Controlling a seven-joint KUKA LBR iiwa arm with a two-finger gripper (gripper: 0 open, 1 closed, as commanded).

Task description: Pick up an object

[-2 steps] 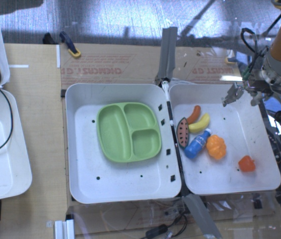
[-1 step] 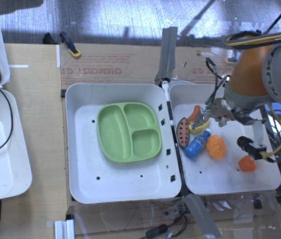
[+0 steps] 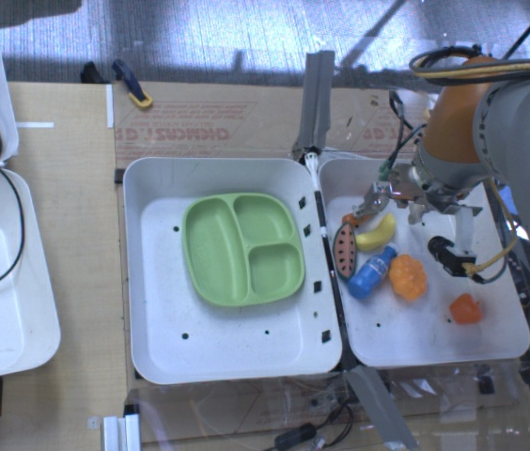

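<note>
I have the claw low over the right bin, just above the banana; I cannot tell how it is set. The blue bottle, orange ball and melon slice crowd beside the banana. I judge this the approach step; next comes a clean descent onto the banana alone.

green tray, left bin, toys right

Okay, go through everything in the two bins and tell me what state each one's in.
green tray: flat in left bin, compartments bare
banana: lying beside hand
watermelon slice: against divider
blue bottle: on its side
orange fruit: resting loose
small orange piece: apart, near right wall
</note>
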